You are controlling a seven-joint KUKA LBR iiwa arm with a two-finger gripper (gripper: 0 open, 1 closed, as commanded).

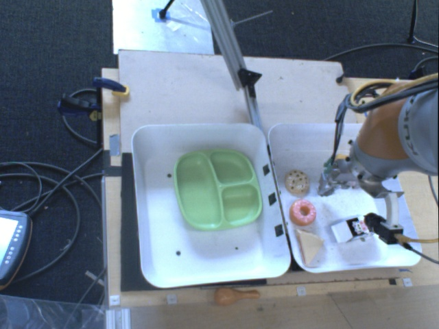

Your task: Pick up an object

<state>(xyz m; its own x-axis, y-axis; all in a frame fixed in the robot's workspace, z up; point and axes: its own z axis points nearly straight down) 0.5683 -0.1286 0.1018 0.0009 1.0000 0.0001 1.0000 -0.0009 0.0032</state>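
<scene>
**A:** What do you have under the arm?

**B:** Look down into the right bin (280, 184). Your jaws (328, 186) hang low over its middle, at the end of the grey arm (405, 132) with the orange band, which comes in from the right. Whether the jaws are apart or together you cannot tell — they are small and dark against the white floor, and nothing shows between them.

**A:** And the things to pick?

**B:** Just left of the jaws lies a round speckled cookie (296, 181), near but apart from them. Below and left of the jaws sits a pink donut (302, 212), close to the cookie without touching it. Further below is a tan wedge (310, 246), lying against the bin's near wall. Below and right of the jaws you see a small white and black object (351, 228) — too blurred to name.

**A:** The other bin?

**B:** Well to the left of the jaws, the left bin (147, 204) holds a green divided plate (218, 189), lying flat at a slight turn. On the desk (178, 88), in front of both bins, lies a small brown item (236, 295), well apart from the jaws.
</scene>
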